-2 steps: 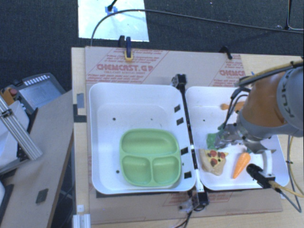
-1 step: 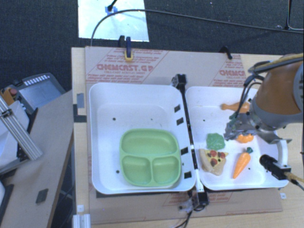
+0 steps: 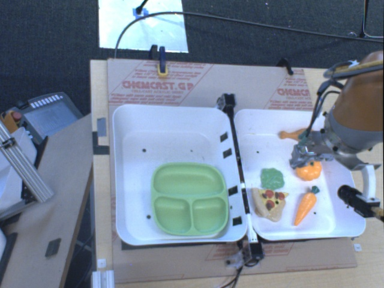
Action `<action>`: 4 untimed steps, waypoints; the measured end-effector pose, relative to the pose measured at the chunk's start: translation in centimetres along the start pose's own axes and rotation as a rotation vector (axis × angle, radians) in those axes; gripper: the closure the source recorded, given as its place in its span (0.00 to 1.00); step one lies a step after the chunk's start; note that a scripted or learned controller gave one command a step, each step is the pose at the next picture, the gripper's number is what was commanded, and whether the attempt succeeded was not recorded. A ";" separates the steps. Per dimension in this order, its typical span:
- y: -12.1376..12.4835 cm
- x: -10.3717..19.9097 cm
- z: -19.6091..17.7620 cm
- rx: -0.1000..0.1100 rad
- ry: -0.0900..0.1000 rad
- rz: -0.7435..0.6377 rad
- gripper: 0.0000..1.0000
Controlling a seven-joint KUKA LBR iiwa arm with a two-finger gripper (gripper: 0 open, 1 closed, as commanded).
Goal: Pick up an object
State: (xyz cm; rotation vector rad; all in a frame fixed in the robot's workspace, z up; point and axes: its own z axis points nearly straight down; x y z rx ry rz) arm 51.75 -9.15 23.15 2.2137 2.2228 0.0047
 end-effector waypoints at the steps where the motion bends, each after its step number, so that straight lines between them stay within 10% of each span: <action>1: 0.1 0.0 -2.5 0.001 0.001 0.000 1.00; 4: 2.7 16.0 0.9 0.004 0.002 -0.005 1.00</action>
